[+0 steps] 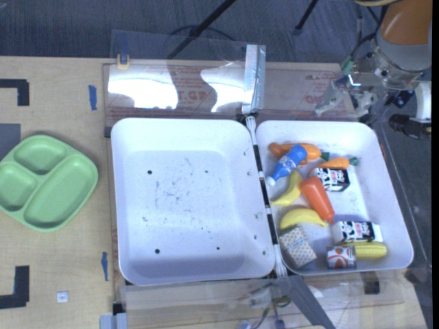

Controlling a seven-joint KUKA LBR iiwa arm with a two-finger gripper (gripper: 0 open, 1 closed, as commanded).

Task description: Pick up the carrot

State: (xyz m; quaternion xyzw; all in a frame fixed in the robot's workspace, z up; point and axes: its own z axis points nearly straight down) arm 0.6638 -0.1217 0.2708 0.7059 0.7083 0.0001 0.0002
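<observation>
A small orange carrot [335, 162] with a green tip lies near the back of the right bin [396, 204], next to a black-and-white carton [334, 177]. A larger orange-red tapered piece [318, 197] lies in the middle of that bin. My gripper [352, 90] hangs beyond the bin's far right corner, above the cardboard strip, well apart from the carrot. Nothing shows in it.
The right bin also holds a blue bottle [287, 162], two bananas [302, 217], an orange item [306, 149], a patterned cube [297, 245], a second carton [356, 231] and a yellow piece [370, 251]. The left bin [137, 142] is beside it; a green divided plate [44, 181] sits far left.
</observation>
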